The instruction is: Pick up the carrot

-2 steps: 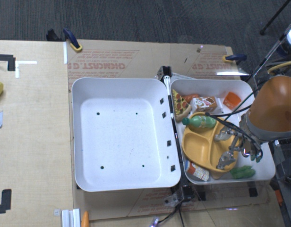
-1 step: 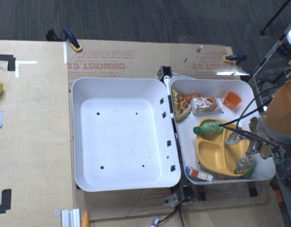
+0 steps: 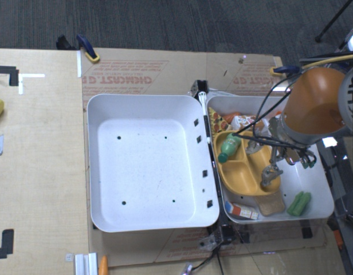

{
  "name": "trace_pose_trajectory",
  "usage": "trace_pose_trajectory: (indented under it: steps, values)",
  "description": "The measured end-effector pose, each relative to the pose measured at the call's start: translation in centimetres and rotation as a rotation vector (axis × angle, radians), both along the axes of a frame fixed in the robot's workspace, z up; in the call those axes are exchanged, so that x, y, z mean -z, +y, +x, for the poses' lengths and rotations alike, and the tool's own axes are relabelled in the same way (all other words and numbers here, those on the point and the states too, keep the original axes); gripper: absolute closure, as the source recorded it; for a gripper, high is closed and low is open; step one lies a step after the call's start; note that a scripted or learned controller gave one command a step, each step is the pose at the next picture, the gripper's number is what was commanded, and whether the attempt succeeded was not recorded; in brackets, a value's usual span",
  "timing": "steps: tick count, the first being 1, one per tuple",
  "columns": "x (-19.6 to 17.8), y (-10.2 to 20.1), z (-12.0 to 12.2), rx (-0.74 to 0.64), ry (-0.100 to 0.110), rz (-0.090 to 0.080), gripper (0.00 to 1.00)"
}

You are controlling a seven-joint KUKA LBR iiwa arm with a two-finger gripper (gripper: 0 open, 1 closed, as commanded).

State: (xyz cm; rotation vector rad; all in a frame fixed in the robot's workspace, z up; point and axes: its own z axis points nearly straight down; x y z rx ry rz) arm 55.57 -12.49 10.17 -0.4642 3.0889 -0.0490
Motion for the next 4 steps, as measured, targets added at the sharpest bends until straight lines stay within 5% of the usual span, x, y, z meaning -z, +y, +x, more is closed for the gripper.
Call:
trace_pose_trajectory:
  steps: [1, 2, 3, 4]
  values:
    - [-1.2, 0.1, 0.4, 0.003, -0.014, 0.003, 1.00]
    - [-0.9, -0.6, -0.1, 0.010, 0.001, -0.004, 0.00]
    - [0.8, -5.9, 0.5, 0.124, 0.013, 0.029, 0.00]
    - [0.8, -6.1, -1.1, 0.269, 0.009, 0.034, 0.00]
